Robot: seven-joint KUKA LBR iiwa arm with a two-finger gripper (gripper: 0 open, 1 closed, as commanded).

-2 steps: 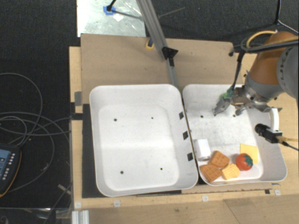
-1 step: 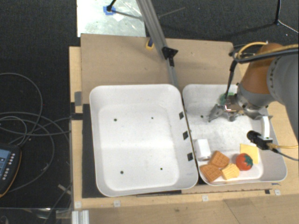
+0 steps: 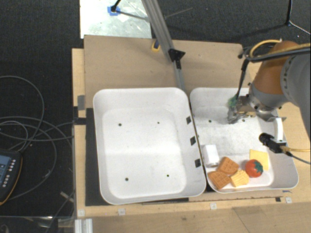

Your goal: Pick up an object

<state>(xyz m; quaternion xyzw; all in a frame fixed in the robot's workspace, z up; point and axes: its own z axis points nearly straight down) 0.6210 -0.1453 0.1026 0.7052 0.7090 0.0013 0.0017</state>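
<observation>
Bench [image 3: 121, 62]: brown board surface bearing two shallow white bins side by side.

Left bin [image 3: 141, 144]: the larger of the two, white floor with a few small dark dots.

Right bin [image 3: 218, 101]: holds every loose object, all gathered at its near end.

Arm [image 3: 284, 76]: grey with an orange band, entering from the right and reaching over the far half of the right bin.

Gripper [image 3: 235, 114]: low over the far part of the right bin floor, well apart from the objects. Whether the jaws are open or closed cannot be told; they are too small and dark to resolve. Nothing is seen between them.

Objects, near end of the right bin:
- Two brown waffle pieces [image 3: 223, 173], overlapping, near the left wall.
- White block [image 3: 211, 154], just beside the left wall, on the far side of the waffles.
- Yellow wedge [image 3: 259, 158], toward the right.
- Red tomato [image 3: 253, 168], touching the wedge on its near side.
- Small yellow-orange cracker [image 3: 239, 178], between the waffles and the tomato.
</observation>
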